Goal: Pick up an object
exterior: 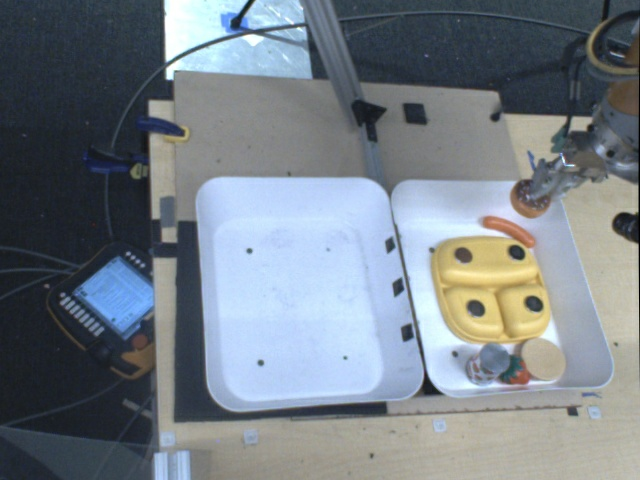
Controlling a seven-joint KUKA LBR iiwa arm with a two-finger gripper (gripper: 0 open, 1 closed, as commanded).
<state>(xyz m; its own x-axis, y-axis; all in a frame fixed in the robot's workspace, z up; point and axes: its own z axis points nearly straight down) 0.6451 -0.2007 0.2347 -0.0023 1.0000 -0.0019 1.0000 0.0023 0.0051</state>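
Note:
My gripper (538,190) hangs over the far right corner of the right bin (578,268). A small brown round object (524,202) sits between its fingertips, and the gripper is shut on it. Lying in the same bin are an orange-red sausage shape (508,230), a yellow moulded piece with dark spots (490,288), a tan disc (545,360), a small grey item (489,361) and a little red and green piece (515,373).
The left bin (290,198) lies beside the right one, with a shared rim between them. A grey pole (335,48) slants in from the back. A teach pendant (105,298) and cables lie on the floor at the left.

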